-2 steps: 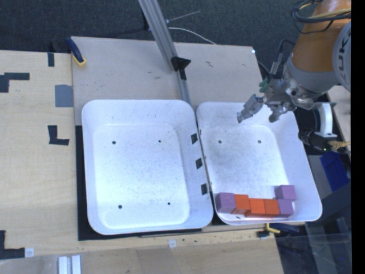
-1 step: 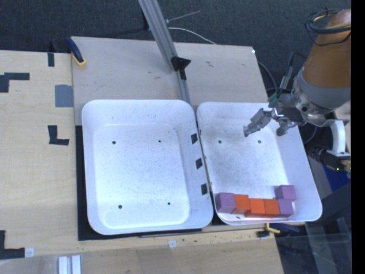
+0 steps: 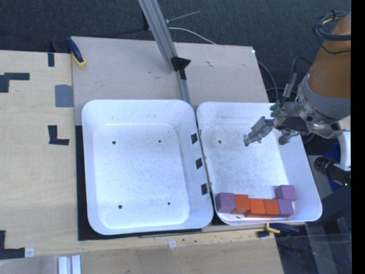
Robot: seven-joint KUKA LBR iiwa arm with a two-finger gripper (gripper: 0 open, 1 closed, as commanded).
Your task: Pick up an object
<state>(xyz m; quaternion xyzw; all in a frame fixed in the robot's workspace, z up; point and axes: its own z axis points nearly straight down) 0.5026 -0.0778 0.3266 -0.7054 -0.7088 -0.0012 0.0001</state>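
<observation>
Two white bins are sitting side by side on the tabletop (image 3: pixel 228 73). The left bin (image 3: pixel 94 170) is lying next to the right bin (image 3: pixel 268 170), and their edges are touching in the middle.

The blocks are resting in the right bin, all pushed up against its near edge. A purple block (image 3: pixel 226 201) is sitting at the left end of the row. Orange blocks (image 3: pixel 258 206) are lying just beside it. Another purple block (image 3: pixel 285 194) is sitting at the right end, and it is maybe stacked on a second one, but that is hard to see.

The gripper (image 3: pixel 255 135) is hanging over the far part of the right bin, well apart from the blocks. I cannot tell how it is set. Nothing is being held in it.

A grey metal pole (image 3: pixel 159 27) is leaning over the tabletop behind the bins.
</observation>
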